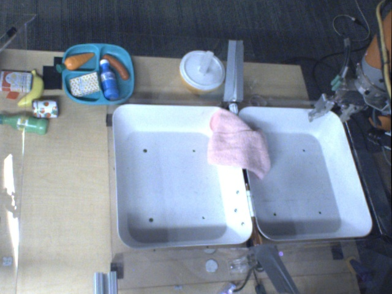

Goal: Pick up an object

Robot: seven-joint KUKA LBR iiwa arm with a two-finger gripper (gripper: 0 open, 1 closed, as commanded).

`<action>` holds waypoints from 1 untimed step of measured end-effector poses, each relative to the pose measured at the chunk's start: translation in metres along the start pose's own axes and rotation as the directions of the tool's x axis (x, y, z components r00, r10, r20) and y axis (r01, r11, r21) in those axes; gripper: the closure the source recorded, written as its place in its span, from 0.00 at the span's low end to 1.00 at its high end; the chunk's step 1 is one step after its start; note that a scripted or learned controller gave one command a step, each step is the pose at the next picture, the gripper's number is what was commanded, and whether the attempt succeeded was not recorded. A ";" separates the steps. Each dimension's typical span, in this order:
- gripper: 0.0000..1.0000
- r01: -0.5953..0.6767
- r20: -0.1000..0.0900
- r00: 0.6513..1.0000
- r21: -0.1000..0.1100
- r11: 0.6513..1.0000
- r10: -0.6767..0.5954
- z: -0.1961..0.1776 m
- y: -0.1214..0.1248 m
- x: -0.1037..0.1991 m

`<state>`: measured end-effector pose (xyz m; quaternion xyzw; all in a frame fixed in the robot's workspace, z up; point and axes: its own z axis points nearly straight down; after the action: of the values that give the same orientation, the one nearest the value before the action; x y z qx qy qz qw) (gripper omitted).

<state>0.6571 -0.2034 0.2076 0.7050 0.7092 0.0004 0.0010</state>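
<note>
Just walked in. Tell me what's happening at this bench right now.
A robot arm is set to pick something up. Its gripper sits at the far right corner of the right bin, apart from the only loose item, a pink cloth draped over the divide between the right bin and the left bin. Nothing is held. A blue tray of toy food and a lidded cup stand outside the bins, behind them.

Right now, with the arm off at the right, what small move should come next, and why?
Probably swing the gripper left toward the pink cloth. The cloth is draped across the seam between the two white bins, and the gripper sits at the right bin's far corner, well short of it.
</note>
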 end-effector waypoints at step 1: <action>0.00 0.362 0.007 0.932 -0.004 0.932 -0.362 0.103 0.013 0.026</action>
<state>0.6700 -0.1771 0.1047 0.5622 0.8270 0.0000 0.0049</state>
